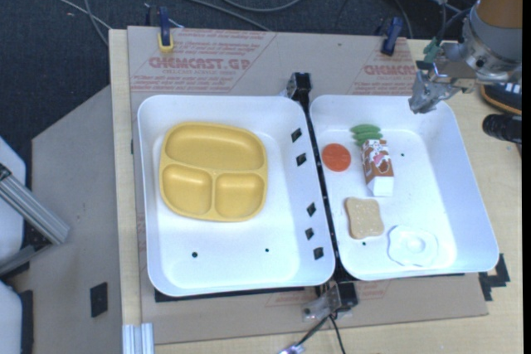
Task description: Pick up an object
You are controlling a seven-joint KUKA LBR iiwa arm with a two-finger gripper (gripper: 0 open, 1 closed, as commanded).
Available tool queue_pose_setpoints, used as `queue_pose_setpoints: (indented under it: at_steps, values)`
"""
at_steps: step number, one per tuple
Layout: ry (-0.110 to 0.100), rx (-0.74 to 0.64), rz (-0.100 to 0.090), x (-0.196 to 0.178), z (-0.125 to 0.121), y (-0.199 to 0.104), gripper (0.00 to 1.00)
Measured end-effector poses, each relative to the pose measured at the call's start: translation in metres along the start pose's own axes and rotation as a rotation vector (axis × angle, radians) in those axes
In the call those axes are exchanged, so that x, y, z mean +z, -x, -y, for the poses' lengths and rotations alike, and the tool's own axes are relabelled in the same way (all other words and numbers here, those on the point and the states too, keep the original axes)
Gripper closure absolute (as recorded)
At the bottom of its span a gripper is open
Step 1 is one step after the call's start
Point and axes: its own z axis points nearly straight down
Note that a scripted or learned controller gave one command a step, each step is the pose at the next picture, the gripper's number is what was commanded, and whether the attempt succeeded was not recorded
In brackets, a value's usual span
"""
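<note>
Hovering over the right bin's (465,178) far right corner, the pincer (423,99), whose state I cannot tell, has the carton (377,166) toward the bin's middle, its long axis running far edge to near edge

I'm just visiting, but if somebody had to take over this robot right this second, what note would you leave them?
Gripper: over the right bin's back rim, holding nothing.
Right bin: green toy, orange-red disc, small carton, bread slice, fried egg.
Left bin: yellow divided plate.
Done: nothing picked up.
Left: lower onto one item, grip it and lift.
</note>
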Motion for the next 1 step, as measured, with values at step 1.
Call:
queue_pose_setpoints:
  at_steps: [1]
  values:
    - [-0.001, 0.000, -0.001, 0.0035, 0.0220, -0.0494, 1.00]
